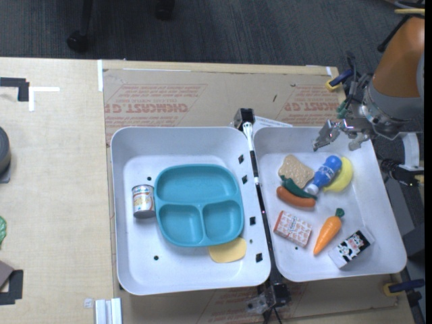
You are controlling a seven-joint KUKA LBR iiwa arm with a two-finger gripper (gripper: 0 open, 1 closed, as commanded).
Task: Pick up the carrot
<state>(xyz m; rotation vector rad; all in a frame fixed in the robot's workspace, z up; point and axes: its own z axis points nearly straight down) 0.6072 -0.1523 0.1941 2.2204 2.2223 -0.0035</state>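
An orange carrot (327,231) with a green top lies in the right bin (385,201), near its front right, between a pink cracker box (293,228) and a small black-and-white milk carton (352,248). My gripper (335,135) hangs over the bin's back edge, well behind the carrot. Its fingers are spread apart with nothing between them.
A bread slice (297,169), a hot dog (295,196), a blue bottle (323,174) and a yellow banana (342,175) crowd the right bin's middle. The left bin (128,147) holds a teal divided plate (200,204), a small can (142,200) and a yellow chip (227,250).
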